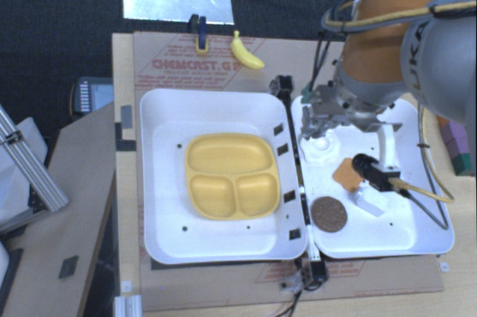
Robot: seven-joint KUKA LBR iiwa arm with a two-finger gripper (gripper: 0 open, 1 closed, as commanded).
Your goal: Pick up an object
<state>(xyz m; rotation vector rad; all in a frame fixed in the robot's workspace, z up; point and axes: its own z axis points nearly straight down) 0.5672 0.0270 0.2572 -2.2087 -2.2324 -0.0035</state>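
Observation:
My gripper [316, 126] hangs low over the far left part of the right bin [425, 233], close to the divider. Just below it lies a small white object [319, 151], touching or nearly touching the gripper; I cannot tell which. An orange flat piece [345, 175] lies nearer the bin's middle. A brown round disc [329, 213] rests in front of it, near the bin's front left corner. The grey and orange arm [387, 32] comes in from the right and covers the far right of this bin.
The left bin [160, 159] holds a yellow divided plate [229, 175] at its middle. A toy banana [246, 53] and a blue-yellow clamp [200, 33] lie on the cardboard behind the bins. A black divider with clips [292, 159] separates the bins.

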